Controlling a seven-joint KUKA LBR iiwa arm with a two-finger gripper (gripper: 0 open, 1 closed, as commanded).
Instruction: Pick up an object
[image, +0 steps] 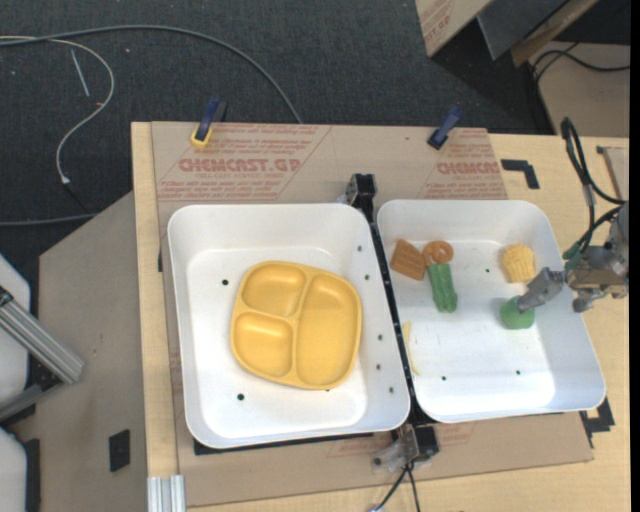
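While gripper (535, 292) sits low in right bin (470, 395), touching small green object (517, 315); finger spread, grasp: cannot tell; advise centring over green piece, closing squarely, lifting straight; avoid nudging yellow corn-like piece (518, 263) nearby.

The tool (535, 295) touches a green piece (517, 315) in the right bin (480, 395).

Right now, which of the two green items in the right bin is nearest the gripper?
The short green piece at the gripper, right of the long green one that lies beside the orange ring.
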